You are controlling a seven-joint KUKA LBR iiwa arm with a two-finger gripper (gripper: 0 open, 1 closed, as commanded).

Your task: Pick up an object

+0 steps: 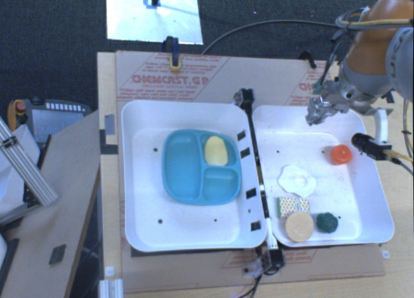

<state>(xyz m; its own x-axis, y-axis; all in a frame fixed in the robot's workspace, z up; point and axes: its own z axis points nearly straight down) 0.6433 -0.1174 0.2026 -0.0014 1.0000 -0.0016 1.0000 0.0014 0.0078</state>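
Best to bring the jaws (315, 116), whose opening cannot be told from here, down from the right bin's (381, 216) far edge squarely over the orange ball (341, 154) lying near its right wall.

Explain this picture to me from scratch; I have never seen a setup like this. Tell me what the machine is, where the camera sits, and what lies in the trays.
One camera looks down at a slant on a bench. The grey and orange robot arm reaches in from the right; its gripper hangs over the right bin, holding nothing. That bin contains an orange ball, a fried-egg toy, a tan disc, a small patterned piece and a dark green object. The left bin holds a blue divided plate with a yellow item on it.
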